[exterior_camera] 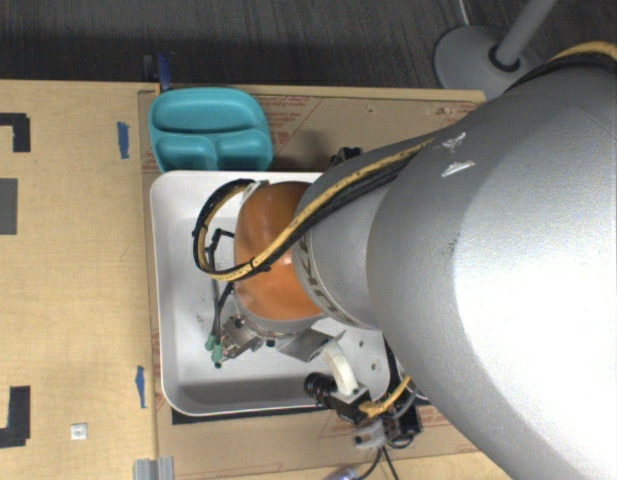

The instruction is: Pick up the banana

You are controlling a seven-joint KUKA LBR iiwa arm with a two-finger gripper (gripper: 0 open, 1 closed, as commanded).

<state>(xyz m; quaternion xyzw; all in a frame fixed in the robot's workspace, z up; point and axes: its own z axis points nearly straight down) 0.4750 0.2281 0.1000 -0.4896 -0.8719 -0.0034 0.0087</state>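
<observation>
My grey arm reaches in from the right, and its orange band (273, 253) hangs over the middle of a white bin (178, 298). Below the band the wrist ends in the gripper (250, 340), low over the bin's near half and seen from above. A green-tipped cable end (216, 349) sticks out at its left. The arm covers most of the bin floor, so whatever lies under it is hidden. The bare strip of floor along the bin's left side holds no object.
A teal divided tray (210, 128) sits just beyond the bin's far rim. Black and yellow cables (210, 236) loop off the wrist to the left. The cardboard bench (68, 268) stretches left with tape marks. A grey stand base (470, 56) is at the top right.
</observation>
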